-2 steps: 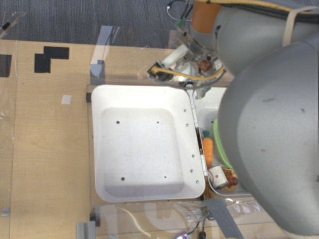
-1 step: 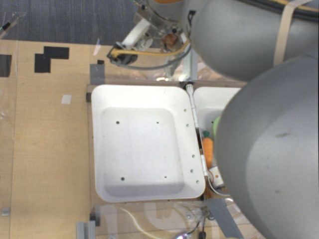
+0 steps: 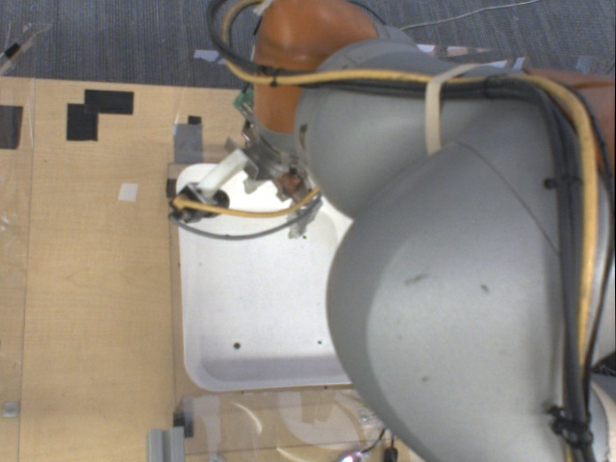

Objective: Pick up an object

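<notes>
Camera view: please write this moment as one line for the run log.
arm: over bin, covers much of it | gripper: at bin's far end | fingers: cannot tell | bin: white floor bare where seen | held object: none seen

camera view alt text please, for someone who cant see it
A large grey arm with an orange band fills the right of the picture, reaching over the far corner of a white bin on a wooden bench. Its claw hangs at the bin's far edge, trailing yellow and black cables.
</notes>
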You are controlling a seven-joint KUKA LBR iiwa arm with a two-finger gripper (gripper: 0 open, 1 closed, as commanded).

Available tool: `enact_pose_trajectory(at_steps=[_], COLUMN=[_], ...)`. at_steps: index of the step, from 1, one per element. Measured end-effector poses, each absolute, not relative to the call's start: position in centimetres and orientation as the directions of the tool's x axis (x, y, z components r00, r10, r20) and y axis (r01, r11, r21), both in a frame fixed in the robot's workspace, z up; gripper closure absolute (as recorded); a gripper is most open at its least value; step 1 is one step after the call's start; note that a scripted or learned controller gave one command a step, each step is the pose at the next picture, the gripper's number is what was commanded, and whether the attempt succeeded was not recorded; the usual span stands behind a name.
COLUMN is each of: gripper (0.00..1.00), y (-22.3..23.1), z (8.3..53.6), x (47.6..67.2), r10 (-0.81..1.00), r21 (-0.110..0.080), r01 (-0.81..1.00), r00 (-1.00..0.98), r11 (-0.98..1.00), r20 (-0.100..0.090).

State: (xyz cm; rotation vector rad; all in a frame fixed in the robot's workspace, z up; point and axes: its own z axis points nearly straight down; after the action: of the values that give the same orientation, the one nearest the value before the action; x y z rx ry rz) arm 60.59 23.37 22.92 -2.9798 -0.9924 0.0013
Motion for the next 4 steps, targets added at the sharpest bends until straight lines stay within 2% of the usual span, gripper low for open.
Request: enact_pose_trajectory(at_steps=[1, 2, 3, 4], gripper=[0.00, 0.00, 0.00, 0.00], y=[23.4, 16.6, 20.3, 21.7], z=[29.1, 32.1, 22.1, 27.4], x=[61.9, 57.0, 63.0, 57.3], r10=[0.425, 0.599, 0.470, 0.667], r21=[-0.001, 0.000, 0.000, 0.000], r01=[0.425, 0.599, 0.470, 0.667], r00=[0.905, 0.801, 0.883, 0.745], r11=[-0.905, -0.801, -0.883, -0.745], r20=[0.003, 0.000, 0.000, 0.000])
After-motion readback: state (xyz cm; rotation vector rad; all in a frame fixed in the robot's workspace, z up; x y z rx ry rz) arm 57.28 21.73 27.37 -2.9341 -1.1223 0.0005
